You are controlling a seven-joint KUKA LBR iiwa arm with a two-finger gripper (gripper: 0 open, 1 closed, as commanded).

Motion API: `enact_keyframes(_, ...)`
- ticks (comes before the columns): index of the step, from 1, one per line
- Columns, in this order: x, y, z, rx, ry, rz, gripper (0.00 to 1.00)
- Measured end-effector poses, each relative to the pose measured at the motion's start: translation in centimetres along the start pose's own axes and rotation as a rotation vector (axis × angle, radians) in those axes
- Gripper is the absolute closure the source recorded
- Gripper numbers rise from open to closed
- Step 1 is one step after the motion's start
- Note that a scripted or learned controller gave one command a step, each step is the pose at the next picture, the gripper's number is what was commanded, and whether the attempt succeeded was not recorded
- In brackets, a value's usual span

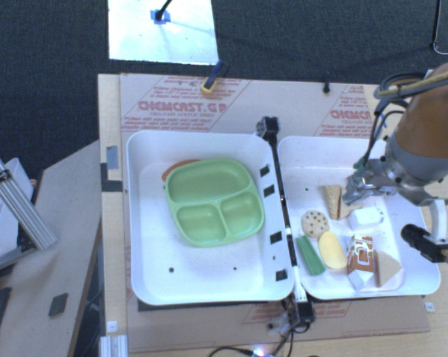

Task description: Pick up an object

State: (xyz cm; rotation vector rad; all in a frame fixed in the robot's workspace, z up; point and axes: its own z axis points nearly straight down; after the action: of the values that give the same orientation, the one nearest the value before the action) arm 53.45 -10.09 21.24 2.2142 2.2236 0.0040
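Camera view: both shallow white bins sat side by side on the worktop (75, 199).
Left bin (146, 222): a pale green three-compartment plastic tray (213, 201) lay inside.
Right bin (313, 155): a round speckled cookie (314, 222), a yellow oval lemon-like piece (331, 249), a green stick (309, 255) and a white block (365, 218) were clustered near its middle.
Arm: grey with orange, in from the right.
Hand (356, 192): low over the right bin, just beside a tan wedge (333, 200); how far open, cannot tell.
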Motion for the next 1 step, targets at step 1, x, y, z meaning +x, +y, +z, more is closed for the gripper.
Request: enact_keyframes(1,0.00,0.13,-1.27,0.000,0.000,-0.001,1.00)
